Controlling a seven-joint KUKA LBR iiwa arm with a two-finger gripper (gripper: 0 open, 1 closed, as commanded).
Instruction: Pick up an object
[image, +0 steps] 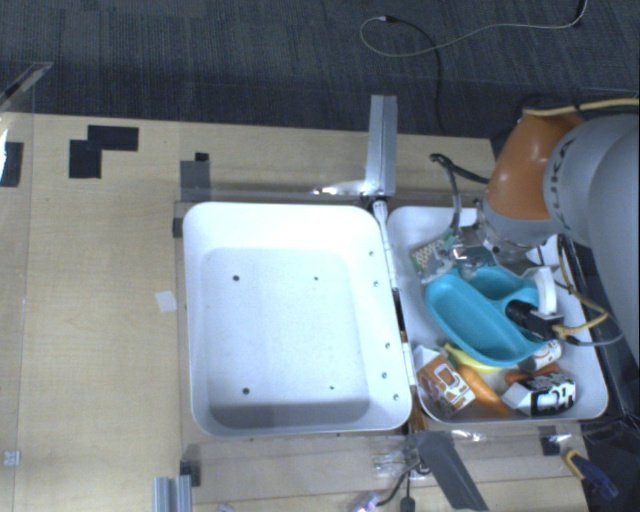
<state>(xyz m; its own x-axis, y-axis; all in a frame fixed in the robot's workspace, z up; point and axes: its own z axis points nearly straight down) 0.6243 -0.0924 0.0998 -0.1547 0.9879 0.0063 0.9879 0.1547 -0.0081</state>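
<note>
The right bin (596, 398) holds a pile of objects. A blue bowl-like dish (478, 318) lies tilted in its middle, over a yellow item (466, 355). In front of these lie a brown and white packet (444, 386), an orange piece (487, 394) and a black and white object (546, 396). A green-patterned packet (430, 258) sits at the bin's back left. My gripper (480, 252) hangs under the orange-banded wrist (522, 180), low over the back of the blue dish. Nothing is visibly held.
The left bin (285, 315) is a wide white tray beside the right one, split from it by a metal divider post (382, 150). Cables (575, 320) trail along the arm over the right bin's right side.
</note>
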